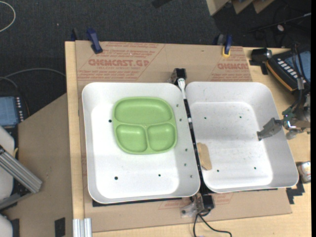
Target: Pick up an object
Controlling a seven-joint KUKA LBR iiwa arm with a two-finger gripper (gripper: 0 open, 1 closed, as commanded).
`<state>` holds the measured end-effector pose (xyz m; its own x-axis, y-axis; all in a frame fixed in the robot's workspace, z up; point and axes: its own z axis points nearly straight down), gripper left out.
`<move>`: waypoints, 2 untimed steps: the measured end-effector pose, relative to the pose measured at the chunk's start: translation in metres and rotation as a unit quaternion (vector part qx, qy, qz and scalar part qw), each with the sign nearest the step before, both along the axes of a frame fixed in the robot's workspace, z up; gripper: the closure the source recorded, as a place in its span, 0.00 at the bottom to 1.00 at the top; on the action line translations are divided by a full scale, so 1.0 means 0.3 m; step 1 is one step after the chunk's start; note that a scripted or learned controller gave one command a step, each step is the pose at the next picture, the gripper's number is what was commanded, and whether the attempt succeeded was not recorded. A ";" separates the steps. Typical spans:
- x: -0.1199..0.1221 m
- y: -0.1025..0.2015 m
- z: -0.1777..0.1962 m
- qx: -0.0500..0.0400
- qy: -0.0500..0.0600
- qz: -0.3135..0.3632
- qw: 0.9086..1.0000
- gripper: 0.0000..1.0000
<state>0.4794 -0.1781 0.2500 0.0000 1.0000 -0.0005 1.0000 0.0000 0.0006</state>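
1. Two white bins sit side by side on a brown board (148,58).
2. The left bin (98,172) holds a green plate (145,125).
3. The plate has three parts: one big part at the far side and two small parts at the near side.
4. The plate lies flat in the far half of the left bin, a bit nearer its right wall.
5. The right bin (237,177) has a small tan scrap (204,156) at its left edge, near the gap between the bins.
6. The gripper (269,129) is over the right side of the right bin, well apart from the plate.
7. A grey finger sticks out to the left over the bin floor.
8. I cannot tell if the fingers are apart or together, as they are too small and dim.
9. Nothing shows between the fingers.
10. A blue clamp (93,40) and a yellow clamp (227,47) grip the far edge of the board.
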 end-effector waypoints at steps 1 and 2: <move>0.004 0.625 -0.042 0.003 0.002 0.008 1.000 0.00; 0.007 0.594 -0.004 0.001 0.000 0.000 1.000 1.00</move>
<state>0.4814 0.0000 0.2487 -0.0003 1.0000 0.0008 1.0000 0.0003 0.0002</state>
